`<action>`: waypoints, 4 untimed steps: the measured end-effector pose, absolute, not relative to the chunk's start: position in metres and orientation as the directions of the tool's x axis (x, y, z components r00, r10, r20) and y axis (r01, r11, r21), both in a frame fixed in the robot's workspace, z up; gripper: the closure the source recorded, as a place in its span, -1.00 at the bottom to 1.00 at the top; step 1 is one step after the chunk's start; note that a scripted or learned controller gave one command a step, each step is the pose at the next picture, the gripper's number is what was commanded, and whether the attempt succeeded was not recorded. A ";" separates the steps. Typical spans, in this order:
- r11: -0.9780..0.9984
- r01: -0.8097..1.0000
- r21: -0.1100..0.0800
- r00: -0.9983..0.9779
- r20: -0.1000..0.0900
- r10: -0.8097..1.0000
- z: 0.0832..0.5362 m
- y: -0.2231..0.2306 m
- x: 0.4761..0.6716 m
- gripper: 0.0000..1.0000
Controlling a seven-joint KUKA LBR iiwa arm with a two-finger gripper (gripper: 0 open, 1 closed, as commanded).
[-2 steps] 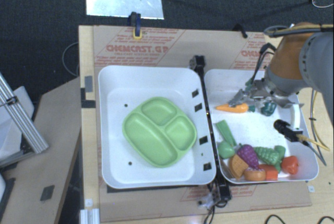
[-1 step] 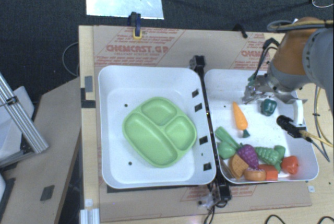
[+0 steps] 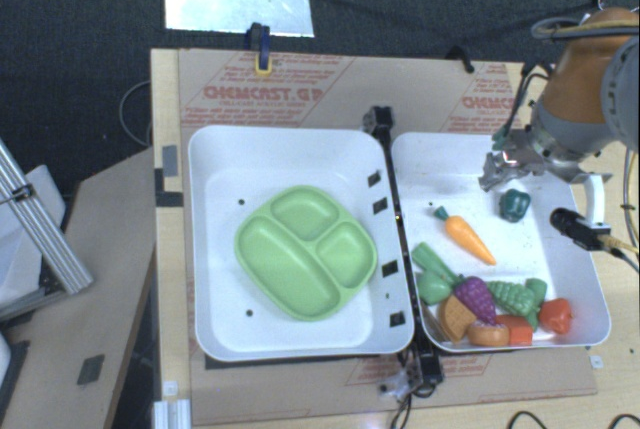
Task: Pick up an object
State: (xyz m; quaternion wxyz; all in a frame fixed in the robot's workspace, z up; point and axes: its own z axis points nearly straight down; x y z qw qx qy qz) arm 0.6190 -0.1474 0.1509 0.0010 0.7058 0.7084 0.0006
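Green divided plate (image 3: 305, 252) lies in the left white bin (image 3: 215, 167), its three compartments bare. Right white bin (image 3: 585, 302), just beside it across a black divider, holds toy foods: a carrot (image 3: 468, 237) near the middle, and along the near wall a green vegetable (image 3: 430, 274), a purple grape bunch (image 3: 475, 297), a dark green ridged piece (image 3: 518, 295), an orange-brown piece (image 3: 458, 319) and a red tomato-like piece (image 3: 555, 315). A dark teal object (image 3: 514, 205) rests on the bin floor, just below the gripper (image 3: 500, 167), which hangs over the far right part of this bin; whether anything sits in its grasp cannot be told.
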 end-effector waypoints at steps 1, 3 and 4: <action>0.005 1.000 0.007 -0.004 -0.002 1.000 0.213 -0.153 0.622 1.00; 0.006 1.000 0.000 -0.006 0.000 1.000 0.228 -0.117 0.601 1.00; 0.007 1.000 -0.002 -0.007 0.001 1.000 0.217 -0.072 0.577 1.00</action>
